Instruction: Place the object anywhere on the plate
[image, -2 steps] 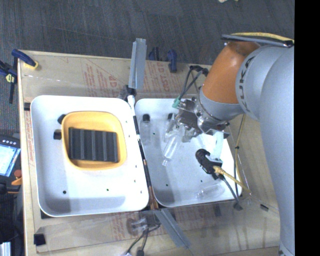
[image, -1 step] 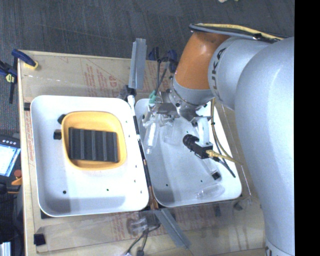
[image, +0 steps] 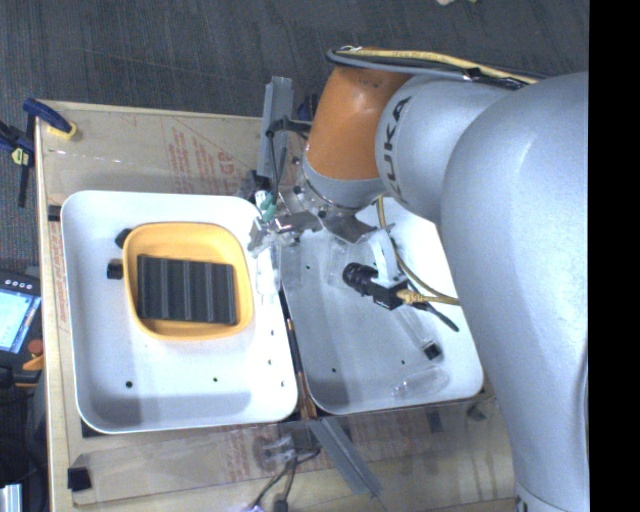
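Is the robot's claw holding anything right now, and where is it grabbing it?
It cannot be told. The gripper sits over the gap between the two bins, above the yellow plate's edge, and is too blurry to show anything between its fingers.

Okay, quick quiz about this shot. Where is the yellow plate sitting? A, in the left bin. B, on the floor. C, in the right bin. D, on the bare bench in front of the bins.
A: the yellow plate lies flat inside the left bin, while the gripper is over by the right bin.
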